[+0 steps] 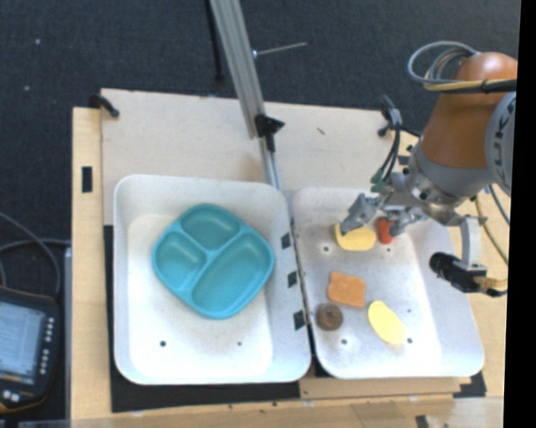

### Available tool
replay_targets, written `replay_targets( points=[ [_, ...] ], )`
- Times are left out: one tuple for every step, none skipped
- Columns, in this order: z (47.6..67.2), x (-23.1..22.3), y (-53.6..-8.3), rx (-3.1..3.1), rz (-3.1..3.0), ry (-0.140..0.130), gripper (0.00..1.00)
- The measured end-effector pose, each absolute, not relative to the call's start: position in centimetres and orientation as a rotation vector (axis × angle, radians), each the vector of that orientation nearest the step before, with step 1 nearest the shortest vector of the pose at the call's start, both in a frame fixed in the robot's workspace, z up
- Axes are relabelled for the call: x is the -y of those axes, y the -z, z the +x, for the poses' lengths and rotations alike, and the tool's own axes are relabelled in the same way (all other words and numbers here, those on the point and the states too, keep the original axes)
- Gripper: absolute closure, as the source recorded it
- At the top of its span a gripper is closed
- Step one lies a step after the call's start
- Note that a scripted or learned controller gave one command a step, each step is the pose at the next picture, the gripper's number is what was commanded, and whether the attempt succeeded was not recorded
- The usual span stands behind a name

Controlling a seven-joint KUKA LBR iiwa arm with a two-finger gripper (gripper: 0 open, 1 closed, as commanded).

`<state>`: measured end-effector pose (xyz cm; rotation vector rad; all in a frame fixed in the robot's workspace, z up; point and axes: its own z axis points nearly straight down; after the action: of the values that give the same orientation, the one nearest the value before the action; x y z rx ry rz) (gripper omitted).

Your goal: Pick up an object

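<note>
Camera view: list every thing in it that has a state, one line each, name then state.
gripper: low over the right bin's far end, at the yellow piece; grip unclear.
yellow piece: flat on the bin floor under the gripper.
orange piece: lying flat, untouched.
brown round piece: lying near the bin's left wall.
yellow oval: lying flat, apart.
blue divided plate: right side up in the left bin.

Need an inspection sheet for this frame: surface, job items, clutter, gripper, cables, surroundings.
Surface: bench with left white bin and right white bin side by side.
Job's things: in right bin, pale yellow lump, orange square piece, brown round disc, yellow oval piece.
Clutter: teal divided plate in left bin.
Gripper: gripper over the pale yellow lump; grasp unclear.
Cables: grey loops above the wrist.
Surroundings: aluminium post, handheld pendant, dark carpet.
</note>
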<state>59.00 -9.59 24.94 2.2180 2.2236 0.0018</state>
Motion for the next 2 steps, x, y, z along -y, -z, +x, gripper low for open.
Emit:
replay_targets(
  points=[
    [59.0, 9.6, -24.9, -2.223, 2.219, -0.002, 0.00],
    [58.9, 10.4, -18.8, -2.222, 2.225, 0.008, 0.00]
  ],
)
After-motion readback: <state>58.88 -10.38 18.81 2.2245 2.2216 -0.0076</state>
